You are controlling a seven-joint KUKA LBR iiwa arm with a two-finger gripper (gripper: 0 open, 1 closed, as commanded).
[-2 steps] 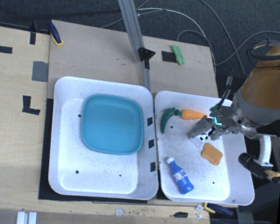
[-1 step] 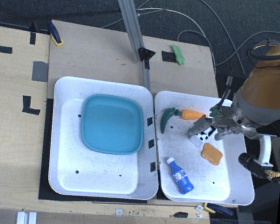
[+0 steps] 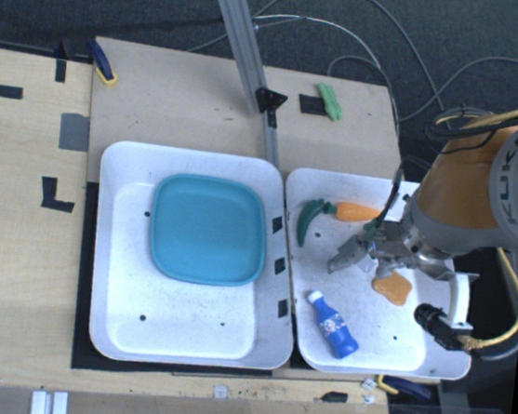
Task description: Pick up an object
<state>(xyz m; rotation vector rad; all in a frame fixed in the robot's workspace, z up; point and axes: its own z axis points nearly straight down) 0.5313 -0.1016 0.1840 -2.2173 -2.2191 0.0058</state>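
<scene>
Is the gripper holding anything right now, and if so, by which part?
Nothing is held. The gripper hangs open over the right white bin, with bare bin floor between its fingers and the orange chunk beside it.

The shallow white plastic bin (image 3: 427,366) lies under the gripper (image 3: 355,251), and a second white bin (image 3: 107,319) touches it on the side far from the arm. Beyond the gripper, on the pale wooden bench (image 3: 9,255), lies a small green clip (image 3: 328,101). A slanted grey metal bar (image 3: 245,40) rises near it. A blue-and-yellow clamp (image 3: 103,62) sits well apart, past the second bin's far corner.
</scene>
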